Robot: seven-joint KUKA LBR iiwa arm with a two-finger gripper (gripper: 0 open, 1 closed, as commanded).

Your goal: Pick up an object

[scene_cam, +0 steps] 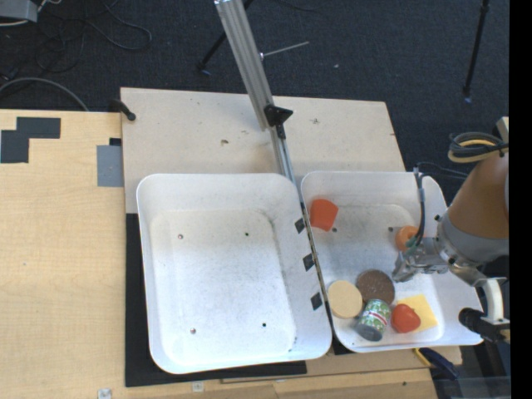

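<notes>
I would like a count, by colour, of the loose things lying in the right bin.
Orange: 2, the orange cup and a small orange piece beside the hand
Tan: 1, tan disc
Brown: 1, brown disc
Green and white: 1, can
Red: 1, red piece
Yellow: 1, yellow block
Total: 7
</notes>
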